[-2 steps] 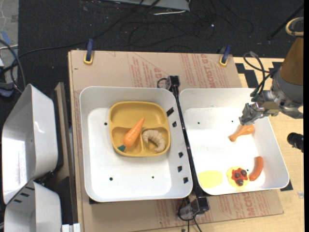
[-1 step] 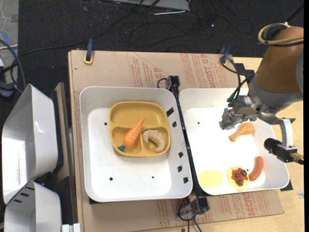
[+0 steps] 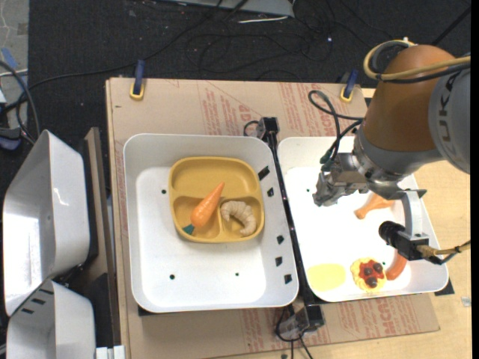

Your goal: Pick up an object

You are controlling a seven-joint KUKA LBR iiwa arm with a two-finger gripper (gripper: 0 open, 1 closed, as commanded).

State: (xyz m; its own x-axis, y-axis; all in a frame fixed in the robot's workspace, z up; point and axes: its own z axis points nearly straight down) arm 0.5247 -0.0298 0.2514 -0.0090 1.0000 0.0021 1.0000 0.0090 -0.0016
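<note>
The gripper hangs over the right bin, whether it grips anything I cannot tell, and should drop squarely onto the orange piece just beside it

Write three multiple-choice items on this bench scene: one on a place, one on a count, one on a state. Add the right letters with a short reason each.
1. Where does the yellow divided plate lie?
A. in the left bin
B. in the right bin
C. on the bare bench

2. How many things lie in the plate's compartments?
A. none
B. two
C. four

3. How does the toy carrot lie?
A. standing upright
B. flat, across the divider between compartments
C. hanging over the plate's rim

Answers:
1. A: the plate sits inside the left bin, while the gripper hangs over the right bin.
2. B: the carrot and a pale shrimp are the two things there.
3. B: the carrot lies slantwise, its tip toward the upper right, crossing a divider.
</note>
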